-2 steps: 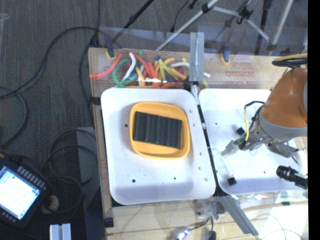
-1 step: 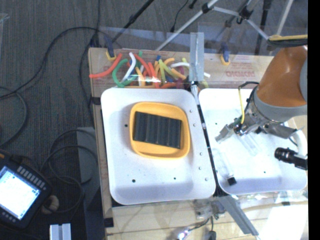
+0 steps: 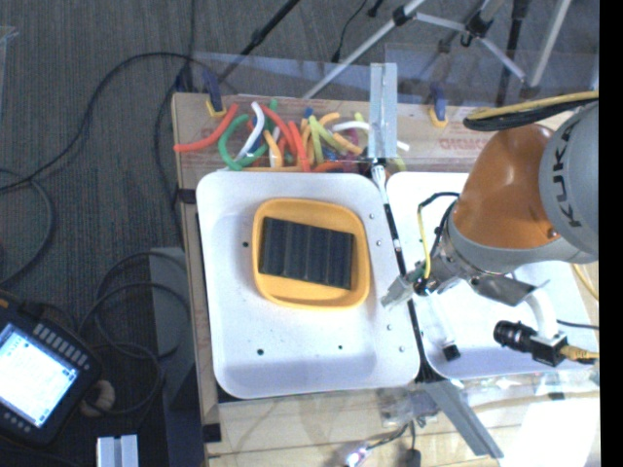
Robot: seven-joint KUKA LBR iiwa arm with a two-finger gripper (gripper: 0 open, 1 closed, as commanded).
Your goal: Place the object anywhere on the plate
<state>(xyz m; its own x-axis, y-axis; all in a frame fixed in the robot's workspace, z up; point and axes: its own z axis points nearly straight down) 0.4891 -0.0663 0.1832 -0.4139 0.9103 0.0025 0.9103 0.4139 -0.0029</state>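
While the grey arm [image 3: 531,202] hung over the right bin [image 3: 458,353], its bulk hid the pincer, so I could not tell its state. The yellow plate [image 3: 362,261] lay in the left bin [image 3: 292,358], a dark slatted object [image 3: 307,251] resting on it.
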